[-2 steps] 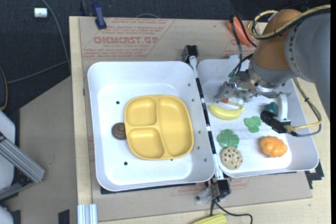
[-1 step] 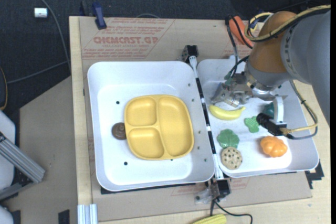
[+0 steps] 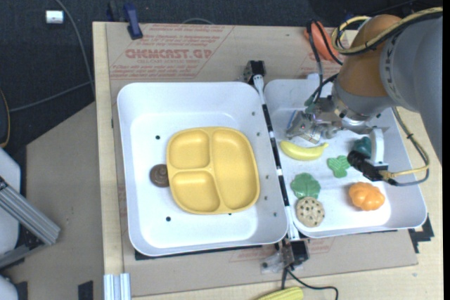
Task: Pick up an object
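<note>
Claw (image 3: 309, 124) sits low in the right bin (image 3: 408, 204), at that bin's upper left, arm (image 3: 394, 60) reaching in from the right. Finger spacing unreadable from this angle; cannot tell whether it grips anything. Banana (image 3: 304, 150) lies just below the claw, close to touching it. Green piece (image 3: 339, 166) lower right of the claw, near. Teal piece (image 3: 363, 146) to the claw's right, partly behind the black fitting. Broccoli (image 3: 306, 185) farther below. Cookie (image 3: 309, 211) beyond that. Orange (image 3: 366, 197) lower right, well apart. Left bin (image 3: 133, 151): yellow tray (image 3: 211, 170) far left of the claw, brown disc (image 3: 159, 175) touching its far edge.
</note>
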{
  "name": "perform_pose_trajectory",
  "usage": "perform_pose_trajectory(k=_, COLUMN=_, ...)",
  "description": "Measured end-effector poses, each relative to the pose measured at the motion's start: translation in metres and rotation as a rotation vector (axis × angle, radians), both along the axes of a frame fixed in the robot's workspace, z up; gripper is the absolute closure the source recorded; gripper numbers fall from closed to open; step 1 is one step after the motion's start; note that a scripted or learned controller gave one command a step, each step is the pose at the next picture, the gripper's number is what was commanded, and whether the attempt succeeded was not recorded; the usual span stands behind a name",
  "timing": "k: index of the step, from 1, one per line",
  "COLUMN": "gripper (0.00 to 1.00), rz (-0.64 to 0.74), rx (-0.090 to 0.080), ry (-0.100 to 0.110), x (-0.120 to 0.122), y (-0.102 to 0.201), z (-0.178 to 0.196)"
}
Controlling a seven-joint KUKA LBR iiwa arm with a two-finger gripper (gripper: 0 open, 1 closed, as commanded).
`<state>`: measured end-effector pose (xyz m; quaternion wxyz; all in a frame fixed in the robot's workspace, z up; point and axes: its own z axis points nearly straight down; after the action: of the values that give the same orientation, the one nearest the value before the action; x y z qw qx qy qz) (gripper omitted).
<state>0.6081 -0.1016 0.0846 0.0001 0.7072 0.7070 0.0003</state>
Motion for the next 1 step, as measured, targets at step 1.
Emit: perform_pose_trajectory(k=1, gripper=0.00, rz=-0.001, rx=0.000, ry=0.002, x=-0.1149, y=-0.0210, z=-0.0004)
